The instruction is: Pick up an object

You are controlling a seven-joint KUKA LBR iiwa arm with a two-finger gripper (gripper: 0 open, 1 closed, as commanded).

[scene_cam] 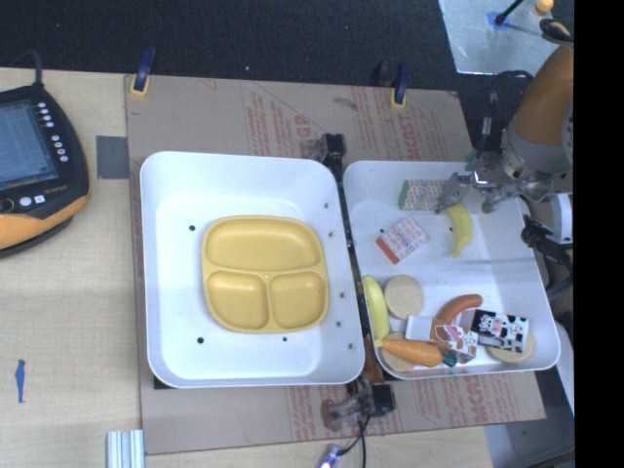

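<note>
Reaching in from the right, the arm (538, 105) sets its claw (466, 191) low over the far end of the right bin (546, 300), just above a small yellow banana (460, 230), its grip impossible to judge, while the left bin (166, 291) carries a yellow divided tray (265, 272).

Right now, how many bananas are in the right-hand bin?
2. One banana lies near the far end of the right bin, just below the gripper. The other banana lies along the bin's left wall, beside a round cookie. The near-end pile may hide more.
</note>
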